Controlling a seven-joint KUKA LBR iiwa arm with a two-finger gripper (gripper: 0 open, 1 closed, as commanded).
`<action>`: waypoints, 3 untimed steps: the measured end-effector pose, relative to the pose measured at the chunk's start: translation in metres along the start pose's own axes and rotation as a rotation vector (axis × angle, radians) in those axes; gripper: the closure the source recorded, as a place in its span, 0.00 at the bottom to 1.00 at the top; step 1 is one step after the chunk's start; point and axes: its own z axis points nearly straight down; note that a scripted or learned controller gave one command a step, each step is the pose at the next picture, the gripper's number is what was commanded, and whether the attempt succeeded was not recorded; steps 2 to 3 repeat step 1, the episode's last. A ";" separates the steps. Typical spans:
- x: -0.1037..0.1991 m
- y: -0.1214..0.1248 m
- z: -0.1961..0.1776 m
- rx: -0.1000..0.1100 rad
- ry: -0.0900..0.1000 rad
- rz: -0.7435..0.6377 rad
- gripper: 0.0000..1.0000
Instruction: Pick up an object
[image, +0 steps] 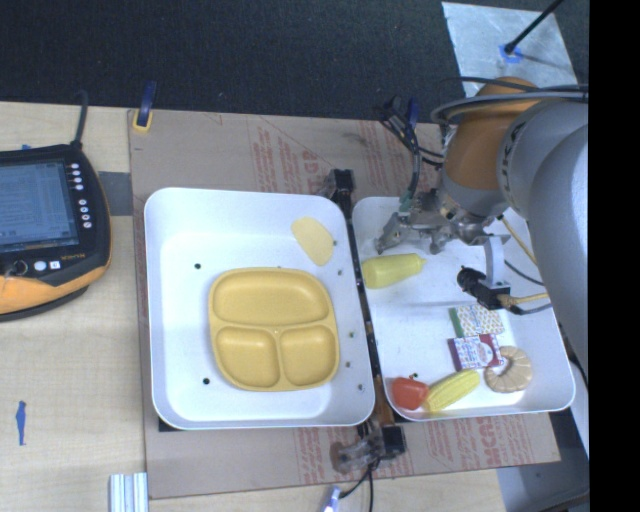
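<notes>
**Claw low over the far end of the right bin**

The claw (414, 236) sits at the far end of the right bin (440, 300), close to that bin's left wall. From this angle I cannot tell whether it is wide or narrow, and nothing can be seen held in it. Just in front of it, on the bin floor, lies a stubby yellow toy (393, 270) on its side, its long axis running left to right, close to the wall between the two bins.

At the near end of the same bin are the other loose things. A red toy (405, 391) sits in the near left corner, touching a toy corn cob (452, 389). A round biscuit (510, 368) is just to the right of the cob. Two small printed packets (476, 338) lie just beyond these.

The left bin (175, 300) holds a yellow divided plate (272, 327) lying flat in the middle, and a pale yellow oval chip (314, 240) up near the far right corner.

Both bins rest on a sheet of cardboard (230, 150) on the bench (70, 400). A handheld screen unit (45, 230) with an orange edge lies at the bench's left side.
</notes>
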 end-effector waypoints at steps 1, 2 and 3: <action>0.003 0.000 0.000 0.001 0.001 -0.002 0.00; 0.003 0.000 0.000 0.001 0.001 -0.002 0.00; 0.003 0.000 0.000 0.001 0.001 -0.002 0.00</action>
